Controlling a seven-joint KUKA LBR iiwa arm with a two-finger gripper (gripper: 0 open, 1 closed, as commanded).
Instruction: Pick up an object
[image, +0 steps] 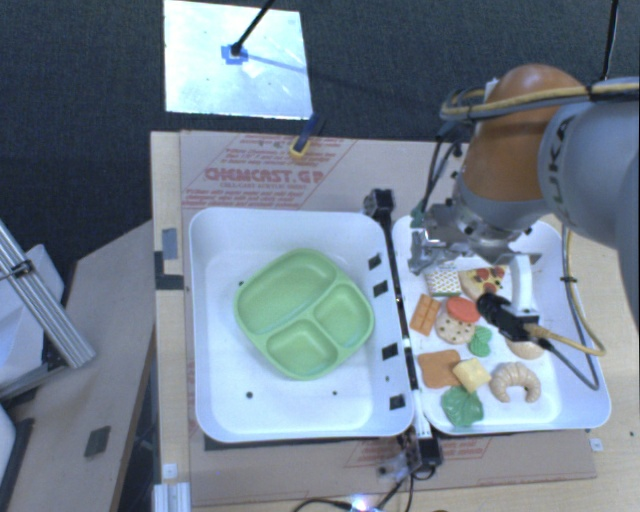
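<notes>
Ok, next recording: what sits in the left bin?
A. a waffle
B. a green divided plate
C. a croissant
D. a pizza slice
B: the green divided plate lies alone in the left bin; the toy foods lie in the right bin.

Bright even overhead light, slight softness, soft shadows.

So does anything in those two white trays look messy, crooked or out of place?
Slightly. The green divided plate sits turned at an angle in the left bin, not square to its walls. In the right bin the toy foods lie in a loose jumble, including a croissant. Nothing looks spilled or broken.
</notes>
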